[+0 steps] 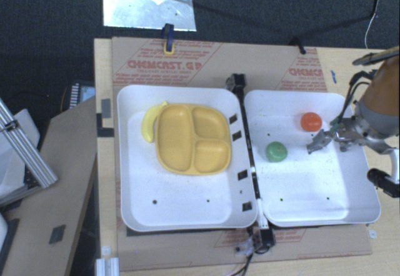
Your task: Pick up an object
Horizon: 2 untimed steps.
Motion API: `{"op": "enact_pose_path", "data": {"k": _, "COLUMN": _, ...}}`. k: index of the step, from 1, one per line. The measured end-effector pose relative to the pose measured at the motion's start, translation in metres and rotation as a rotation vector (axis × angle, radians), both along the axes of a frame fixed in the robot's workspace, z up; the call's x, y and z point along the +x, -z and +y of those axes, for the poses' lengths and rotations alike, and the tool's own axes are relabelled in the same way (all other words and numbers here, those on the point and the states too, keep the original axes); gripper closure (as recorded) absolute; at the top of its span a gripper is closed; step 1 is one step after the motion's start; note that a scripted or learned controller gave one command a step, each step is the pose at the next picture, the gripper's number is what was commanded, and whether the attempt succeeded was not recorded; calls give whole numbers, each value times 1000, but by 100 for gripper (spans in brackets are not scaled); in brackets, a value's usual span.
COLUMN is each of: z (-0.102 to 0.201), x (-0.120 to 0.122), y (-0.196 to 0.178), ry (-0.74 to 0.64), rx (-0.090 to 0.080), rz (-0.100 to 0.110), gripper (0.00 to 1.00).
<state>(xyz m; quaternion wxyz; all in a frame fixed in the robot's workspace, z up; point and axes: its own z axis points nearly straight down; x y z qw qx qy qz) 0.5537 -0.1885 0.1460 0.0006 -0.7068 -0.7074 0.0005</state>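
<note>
Currently your tool (322,141) hangs low over the right bin (312,209), its fingers slightly parted with nothing between them. You have 2 candidates there: an orange ball (311,122) just beside the tool at about 11 o'clock from it, and a green ball (276,152) near it at 8 o'clock. Both sit apart on bare floor, so either looks reachable. In the left bin (181,212) a yellow divided plate (191,138) partly covers a banana (149,122), likely harder to grasp.
</note>
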Motion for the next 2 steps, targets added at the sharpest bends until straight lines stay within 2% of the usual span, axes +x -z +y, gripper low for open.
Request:
{"op": "enact_pose_path", "data": {"k": 1, "z": 3, "x": -8, "y": 46, "ry": 0, "rx": 1, "rz": 0, "gripper": 0}}
{"op": "enact_pose_path", "data": {"k": 2, "z": 2, "x": -6, "y": 33, "ry": 0, "rx": -2, "rz": -5, "gripper": 100}}
